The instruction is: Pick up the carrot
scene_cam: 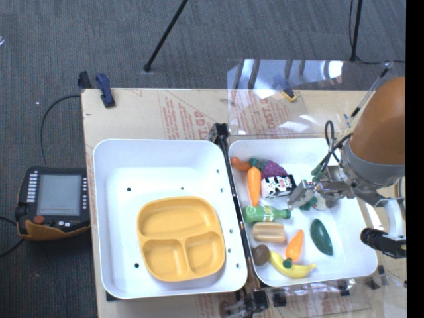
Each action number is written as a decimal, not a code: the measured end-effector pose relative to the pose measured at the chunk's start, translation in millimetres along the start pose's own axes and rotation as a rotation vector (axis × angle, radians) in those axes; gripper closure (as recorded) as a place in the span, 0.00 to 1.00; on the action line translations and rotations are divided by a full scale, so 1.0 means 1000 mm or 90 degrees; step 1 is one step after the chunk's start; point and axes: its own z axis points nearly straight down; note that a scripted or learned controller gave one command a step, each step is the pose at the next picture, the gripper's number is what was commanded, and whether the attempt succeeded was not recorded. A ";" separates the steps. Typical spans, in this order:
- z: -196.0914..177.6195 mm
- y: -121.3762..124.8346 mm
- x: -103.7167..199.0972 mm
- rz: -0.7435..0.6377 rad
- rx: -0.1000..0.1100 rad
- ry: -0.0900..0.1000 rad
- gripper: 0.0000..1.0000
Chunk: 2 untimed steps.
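Camera view is looking down on two white bins lying side by side on the bench [159, 111]. The left bin [119, 171] is holding a yellow tray [180, 236] with three compartments. The right bin [344, 257] is holding the toy food. The carrot [254, 185] is lying near the left wall of this bin, with its green top pointing to the far side and its tip pointing to the near side. The arm [381, 134] is reaching in from the right, and the gripper [306, 195] is hanging over the middle of the right bin. The carrot is lying to the left of the gripper, well apart from it, and a white box [278, 185] with a purple thing [273, 170] behind it is sitting between them. The gripper is holding nothing that I can see, and its opening I cannot tell, because it is looking small and dark. A green bottle [265, 213] is lying just below the carrot tip, and a bun [269, 232] is lying under the bottle. A second small carrot [295, 244], a banana [293, 265] and a dark green thing [322, 236] are lying nearer to the front of the bin.
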 end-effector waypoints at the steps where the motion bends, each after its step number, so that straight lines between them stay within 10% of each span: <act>1: 0.101 -0.035 -0.002 -0.008 0.006 0.002 0.00; 2: 0.153 -0.032 -0.043 0.201 0.001 0.002 0.00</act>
